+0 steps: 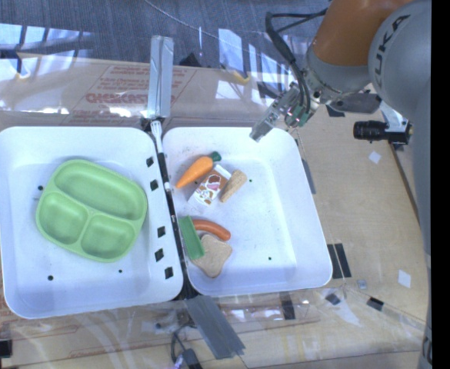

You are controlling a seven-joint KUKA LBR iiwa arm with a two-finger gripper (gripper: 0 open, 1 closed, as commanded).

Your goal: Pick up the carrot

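The orange carrot with a green stem end lies tilted in the upper left of the right bin. My gripper hangs over that bin's far rim, up and to the right of the carrot and well apart from it. Nothing shows between its fingers.
Next to the carrot lie a small printed carton and a tan bread stick. Lower in the same bin sit a sausage, a green piece and a toast slice. The left bin holds a green divided plate.
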